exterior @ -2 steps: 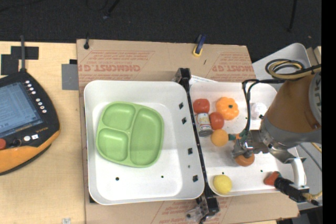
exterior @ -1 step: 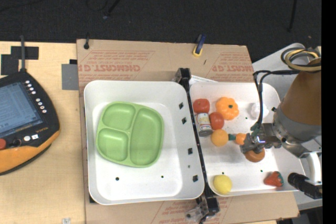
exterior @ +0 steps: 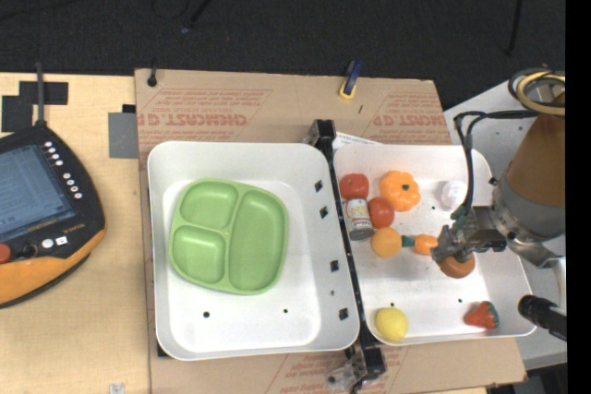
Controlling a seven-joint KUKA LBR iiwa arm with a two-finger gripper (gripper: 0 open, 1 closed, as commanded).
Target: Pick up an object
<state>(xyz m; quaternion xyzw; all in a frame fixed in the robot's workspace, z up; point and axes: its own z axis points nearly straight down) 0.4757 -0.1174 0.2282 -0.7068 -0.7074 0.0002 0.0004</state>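
Brown cardboard covers the desk [exterior: 92,106], and on it sit two shallow white bins side by side, a left bin [exterior: 162,291] and a right bin [exterior: 434,314]. Taking the right bin as the landmark: the left bin lies against its left wall and carries a green divided plate [exterior: 229,235]. A handheld control pendant [exterior: 42,217] rests well to the left of both.

Inside the right bin, toward its far left part, are a red tomato [exterior: 354,186], a small pumpkin [exterior: 400,189], a little jar [exterior: 358,219], a second red fruit [exterior: 382,213] and an orange ball [exterior: 387,243]. A lemon [exterior: 391,324] lies at its near left corner, a strawberry [exterior: 481,316] near its near right corner, and something pale [exterior: 451,194] by the far wall.

The hand [exterior: 454,256] is down in the middle of this bin, over a brownish round object [exterior: 456,268], with a carrot-like piece [exterior: 423,244] just to the left. By my reading the task is at the grasp stage: nothing is visibly lifted clear.

Whether the hand is spread or closed I cannot tell; its dark parts merge with cables. The brownish object is partly covered, so its identity is unsure.
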